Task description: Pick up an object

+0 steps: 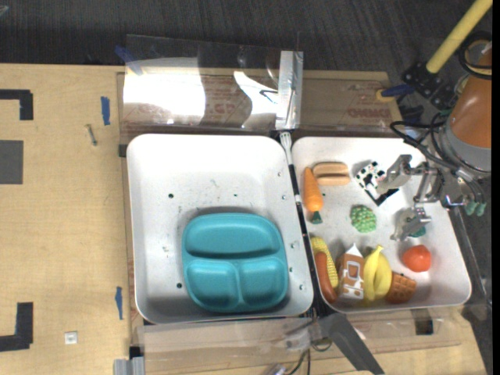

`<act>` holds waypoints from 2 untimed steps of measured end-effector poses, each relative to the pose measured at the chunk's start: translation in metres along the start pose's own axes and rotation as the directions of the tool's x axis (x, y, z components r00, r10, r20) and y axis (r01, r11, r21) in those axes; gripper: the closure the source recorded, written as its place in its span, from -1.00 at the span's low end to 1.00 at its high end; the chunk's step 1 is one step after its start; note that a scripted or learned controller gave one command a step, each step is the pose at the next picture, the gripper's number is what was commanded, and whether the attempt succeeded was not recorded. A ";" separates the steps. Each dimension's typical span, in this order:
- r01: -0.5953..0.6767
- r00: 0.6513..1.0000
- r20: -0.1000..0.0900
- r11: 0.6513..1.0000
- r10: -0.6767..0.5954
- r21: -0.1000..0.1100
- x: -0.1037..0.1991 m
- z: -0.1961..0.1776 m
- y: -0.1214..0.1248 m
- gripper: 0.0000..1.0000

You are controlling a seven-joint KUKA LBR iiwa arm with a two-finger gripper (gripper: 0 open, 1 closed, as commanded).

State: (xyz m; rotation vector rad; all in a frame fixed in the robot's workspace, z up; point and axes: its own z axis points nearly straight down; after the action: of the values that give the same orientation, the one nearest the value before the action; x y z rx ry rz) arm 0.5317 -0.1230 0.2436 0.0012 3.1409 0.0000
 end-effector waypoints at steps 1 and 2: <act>-0.097 0.995 0.022 0.995 0.096 0.003 0.021 0.120 0.015 -1.00; -0.284 0.959 0.007 0.959 0.284 -0.001 -0.057 0.138 -0.009 -1.00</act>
State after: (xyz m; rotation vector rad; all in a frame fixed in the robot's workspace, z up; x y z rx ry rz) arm 0.5889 -0.1318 0.1059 0.4506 3.1012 -0.0007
